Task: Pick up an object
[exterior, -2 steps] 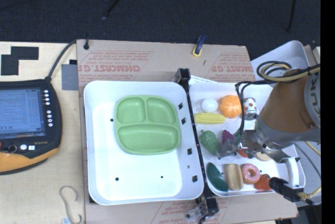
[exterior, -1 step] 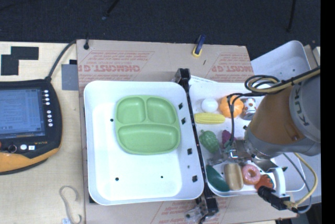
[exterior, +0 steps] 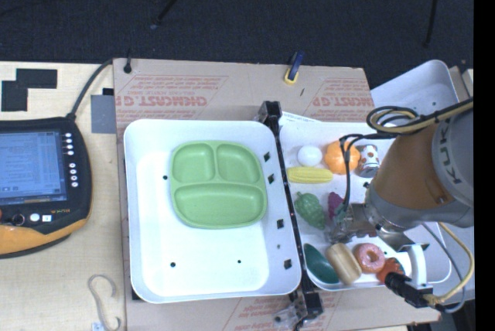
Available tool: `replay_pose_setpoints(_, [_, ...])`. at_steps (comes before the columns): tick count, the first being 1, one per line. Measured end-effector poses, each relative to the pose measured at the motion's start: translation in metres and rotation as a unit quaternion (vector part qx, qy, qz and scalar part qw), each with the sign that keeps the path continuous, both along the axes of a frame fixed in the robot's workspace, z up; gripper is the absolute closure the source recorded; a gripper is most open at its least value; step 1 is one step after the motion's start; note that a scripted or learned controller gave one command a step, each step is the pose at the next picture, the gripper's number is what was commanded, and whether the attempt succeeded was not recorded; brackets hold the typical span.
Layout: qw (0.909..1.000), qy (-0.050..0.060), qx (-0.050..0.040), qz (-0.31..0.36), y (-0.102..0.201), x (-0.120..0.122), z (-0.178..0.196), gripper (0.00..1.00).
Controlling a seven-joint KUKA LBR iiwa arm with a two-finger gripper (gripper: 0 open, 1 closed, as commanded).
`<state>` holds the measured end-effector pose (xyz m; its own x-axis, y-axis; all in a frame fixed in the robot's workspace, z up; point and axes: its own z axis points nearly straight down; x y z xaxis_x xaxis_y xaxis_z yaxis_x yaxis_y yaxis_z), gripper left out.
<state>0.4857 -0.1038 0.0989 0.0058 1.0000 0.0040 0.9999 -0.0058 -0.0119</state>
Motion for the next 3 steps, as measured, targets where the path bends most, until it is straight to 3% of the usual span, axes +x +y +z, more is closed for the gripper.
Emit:
replay_pose_setpoints(2, [1.0000,-0.006,-0.0019,0.003,-0.003,0.006,0.103,1.00])
replay_pose_setpoints(3, [1.0000,-0.005,-0.0018,0.003,-0.004,0.007,0.128,1.00])
